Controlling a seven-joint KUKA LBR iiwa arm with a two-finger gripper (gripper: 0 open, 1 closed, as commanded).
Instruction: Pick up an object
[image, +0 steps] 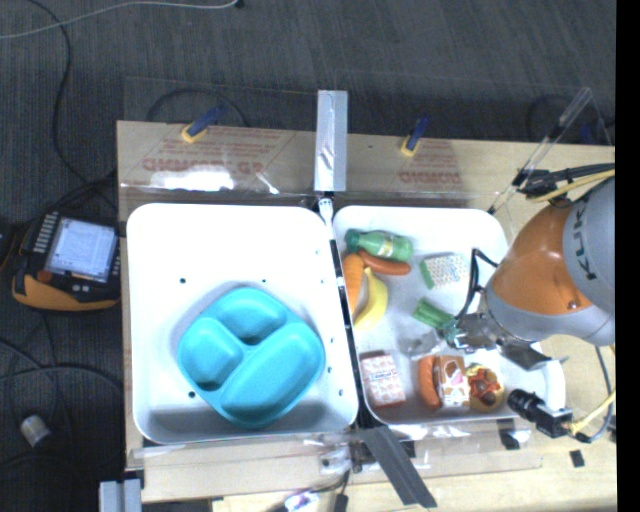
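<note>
The table (250, 150) fills the middle of the frame, a pale wooden top with two white bins side by side. The left bin (160, 240) sits at centre left and holds a blue divided plate (250, 355), tilted toward the lower middle of that bin. The right bin (470, 225) lies at centre right. The arm (555, 270), grey with an orange band, comes in from the right edge and hangs over the right bin's right side. Its jaws (462, 332) sit low over the middle of that bin; whether they are apart or closed cannot be told, and nothing can be seen held between them.

In the right bin, a yellow banana (370, 298) lies near the left wall, with an orange carrot (352, 275) beside it. Above them, a green bottle (380, 243) lies on its side. A small patterned packet (443, 268) rests toward the upper middle. A small green piece (432, 314) lies just beside the jaws. Along the lower edge, a pinkish packet (382, 378) lies left of a colourful packet (455, 385).
</note>
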